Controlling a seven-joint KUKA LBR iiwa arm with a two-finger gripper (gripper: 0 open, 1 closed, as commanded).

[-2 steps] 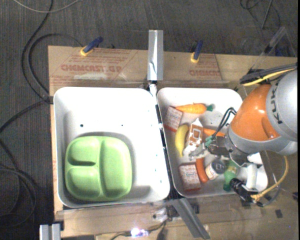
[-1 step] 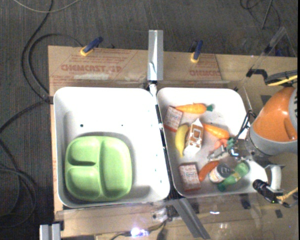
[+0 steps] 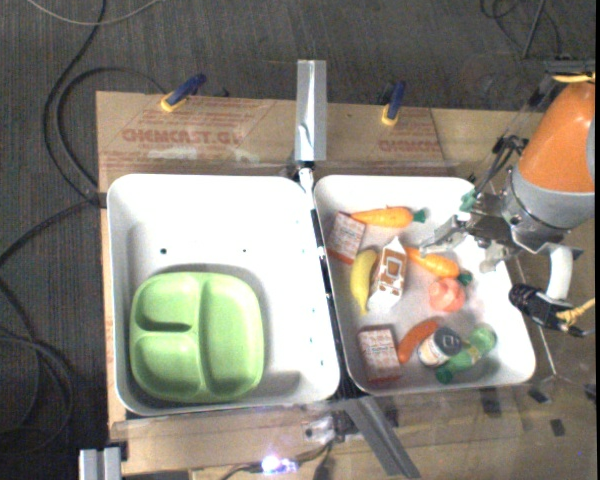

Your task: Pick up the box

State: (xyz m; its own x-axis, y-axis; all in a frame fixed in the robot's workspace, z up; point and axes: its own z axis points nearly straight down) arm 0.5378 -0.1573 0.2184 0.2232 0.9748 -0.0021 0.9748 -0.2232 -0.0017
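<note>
White-and-orange box (image 3: 389,272) lying flat beside yellow banana (image 3: 361,279)

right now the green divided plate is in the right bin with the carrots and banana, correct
Not quite. The green divided plate lies in the left bin, alone. The carrots and banana are in the right bin, as the camera view shows.

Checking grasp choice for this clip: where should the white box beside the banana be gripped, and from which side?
Probably from above, across the short width of the white box. It lies flat, long axis running up and down the bin, with the banana close along one long side. The end effector is beyond its upper corner.
</note>
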